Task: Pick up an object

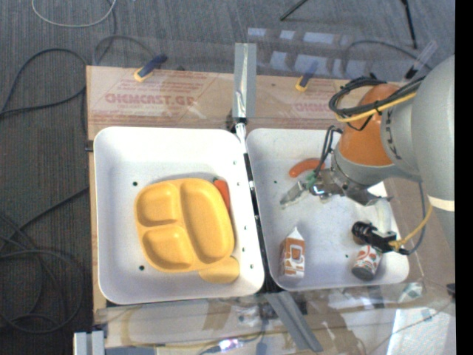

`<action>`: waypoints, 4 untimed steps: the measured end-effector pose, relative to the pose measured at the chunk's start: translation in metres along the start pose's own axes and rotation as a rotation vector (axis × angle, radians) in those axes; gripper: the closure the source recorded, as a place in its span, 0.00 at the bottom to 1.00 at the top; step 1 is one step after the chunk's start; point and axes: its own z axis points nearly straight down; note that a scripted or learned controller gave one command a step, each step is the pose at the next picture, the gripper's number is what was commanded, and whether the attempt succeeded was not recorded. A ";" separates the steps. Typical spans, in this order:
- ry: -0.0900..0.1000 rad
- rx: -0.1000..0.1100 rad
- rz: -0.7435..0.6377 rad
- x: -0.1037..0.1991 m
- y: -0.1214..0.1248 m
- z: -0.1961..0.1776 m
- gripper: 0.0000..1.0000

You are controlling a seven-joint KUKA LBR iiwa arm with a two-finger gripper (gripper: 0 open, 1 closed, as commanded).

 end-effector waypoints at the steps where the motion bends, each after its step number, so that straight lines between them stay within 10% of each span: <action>1: -0.001 0.005 0.050 -0.043 0.068 0.003 0.00; 2: 0.003 0.014 0.064 -0.082 0.084 -0.007 0.00; 3: -0.003 0.021 0.060 -0.080 0.083 -0.015 1.00; 4: -0.002 0.021 0.060 -0.080 0.083 -0.015 0.00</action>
